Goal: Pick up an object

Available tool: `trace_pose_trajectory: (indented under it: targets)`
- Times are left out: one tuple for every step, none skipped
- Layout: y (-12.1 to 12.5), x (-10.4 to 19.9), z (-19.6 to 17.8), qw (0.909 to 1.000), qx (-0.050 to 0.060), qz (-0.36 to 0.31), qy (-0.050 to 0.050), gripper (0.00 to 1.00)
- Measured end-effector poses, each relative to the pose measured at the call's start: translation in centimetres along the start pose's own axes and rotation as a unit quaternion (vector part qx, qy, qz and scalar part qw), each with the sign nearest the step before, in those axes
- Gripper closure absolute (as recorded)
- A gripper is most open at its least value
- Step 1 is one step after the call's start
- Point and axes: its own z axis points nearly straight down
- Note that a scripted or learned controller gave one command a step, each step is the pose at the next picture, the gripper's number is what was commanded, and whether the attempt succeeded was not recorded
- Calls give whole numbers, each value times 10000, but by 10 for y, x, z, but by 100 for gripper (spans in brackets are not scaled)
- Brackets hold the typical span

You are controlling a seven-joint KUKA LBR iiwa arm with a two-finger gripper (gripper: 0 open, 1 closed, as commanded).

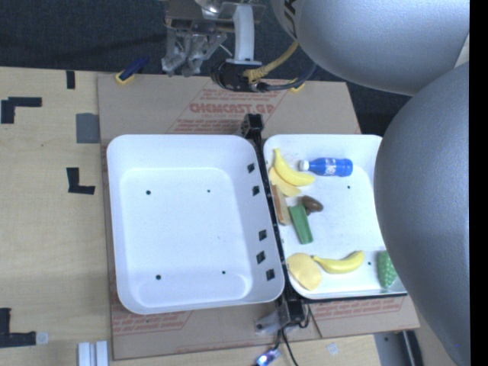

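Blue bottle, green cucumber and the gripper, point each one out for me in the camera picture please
blue bottle [329, 167]: camera view, on the middle of its blue body.
green cucumber [300, 225]: camera view, on the middle of its length.
gripper [185, 61]: camera view, between its fingertips, above the bins.

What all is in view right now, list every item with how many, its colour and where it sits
bins: 2, white, side by side on cardboard
bananas: 2, yellow, right bin, one top left, one near front
bottle: 1, blue with white cap, right bin, top
green stick-shaped item: 1, green, right bin, centre left
brown item: 1, brown, beside the upper banana
lemon-like item: 1, yellow, right bin, front left
green textured item: 1, right bin, front right
arm: 1, grey, at right
pincer: 1, above bins, top of view
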Motion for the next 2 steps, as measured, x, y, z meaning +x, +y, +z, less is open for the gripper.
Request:
trace_pose_trajectory:
  targets:
    - [5, -6, -98, 10000, -33, 1, 6, 100]
    - [-44, -1, 122, 9999, 117, 12, -47, 100]
